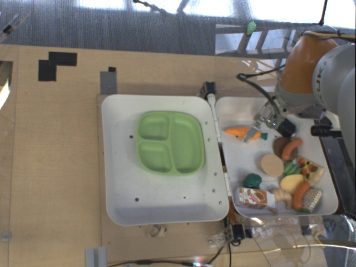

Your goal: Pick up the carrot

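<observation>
Two shallow white bins sit side by side on the wooden table (55,166). The left bin (119,149) holds a green divided plate (169,142) with three compartments, lying flat near the bin's middle.

The right bin (236,113) holds a scatter of toy food. The carrot (239,132) lies on its side in the upper left part of this bin, near the wall shared with the left bin, its orange body pointing left. The end effector (255,133) is down at the carrot's right end, its grey tip overlapping that end of the carrot; from this angle I cannot tell whether it is spread or closed, or whether the carrot is between its tips. The grey arm with its orange band (303,65) comes in from the upper right, over the far right corner of the bin.

Further down the right bin, well apart from the carrot, lie a brown and red sausage (288,147), a tan round slice (272,164), a slice of pizza (309,168), a dark green vegetable piece (252,180), a yellow piece (292,182), a small carton (252,198) on its side by the near wall, and another sausage (301,196) beside a ridged grey piece (314,199) in the near right corner. These lower items crowd together, several touching
</observation>
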### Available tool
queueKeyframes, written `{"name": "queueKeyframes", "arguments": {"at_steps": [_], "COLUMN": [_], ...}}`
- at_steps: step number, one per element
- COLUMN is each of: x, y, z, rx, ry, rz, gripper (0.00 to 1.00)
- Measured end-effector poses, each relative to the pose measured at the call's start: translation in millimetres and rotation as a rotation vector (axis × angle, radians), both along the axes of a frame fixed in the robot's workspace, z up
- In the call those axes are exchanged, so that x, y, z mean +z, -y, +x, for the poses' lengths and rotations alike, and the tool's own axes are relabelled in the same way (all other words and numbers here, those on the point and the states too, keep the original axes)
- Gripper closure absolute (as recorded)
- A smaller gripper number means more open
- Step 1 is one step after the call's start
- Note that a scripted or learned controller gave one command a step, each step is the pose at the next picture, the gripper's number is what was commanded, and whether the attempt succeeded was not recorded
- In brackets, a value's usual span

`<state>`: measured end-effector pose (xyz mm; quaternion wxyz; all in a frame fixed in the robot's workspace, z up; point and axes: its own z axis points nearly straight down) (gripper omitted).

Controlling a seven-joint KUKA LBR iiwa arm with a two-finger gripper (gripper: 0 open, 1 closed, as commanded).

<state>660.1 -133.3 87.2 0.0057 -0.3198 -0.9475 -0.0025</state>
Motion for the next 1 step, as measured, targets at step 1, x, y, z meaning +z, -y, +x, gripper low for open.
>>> {"name": "queueKeyframes", "arguments": {"at_steps": [1], "x": [15.4], "y": [0.4], "z": [6.6], "rx": [0.007], "ry": [0.028], "rz": [-0.009], "gripper": [1.0]}}
